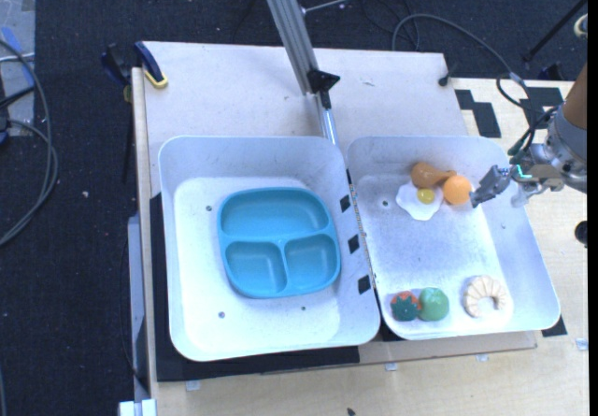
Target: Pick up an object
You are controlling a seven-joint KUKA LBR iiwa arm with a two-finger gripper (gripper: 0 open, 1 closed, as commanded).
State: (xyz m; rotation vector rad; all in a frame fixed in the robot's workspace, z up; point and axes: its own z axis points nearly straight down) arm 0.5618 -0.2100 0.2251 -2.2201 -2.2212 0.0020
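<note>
The right bin (509, 246) holds several toy foods. At its back lie an orange ball (457, 190), a fried egg (420, 202) and a brown piece (426, 173), all close together. Along the front edge sit a green and red piece (420, 305) and a pale ridged piece (486, 295). My gripper (498, 198) hangs over the bin's back right, just right of the orange ball. It is open, with one finger near the ball and nothing between the two fingers.
The left bin (187, 218) holds a blue divided plate (278, 241). A slanted metal pole (291, 21) runs from the top down to the gap between the bins. Cables lie on the dark floor behind the bench.
</note>
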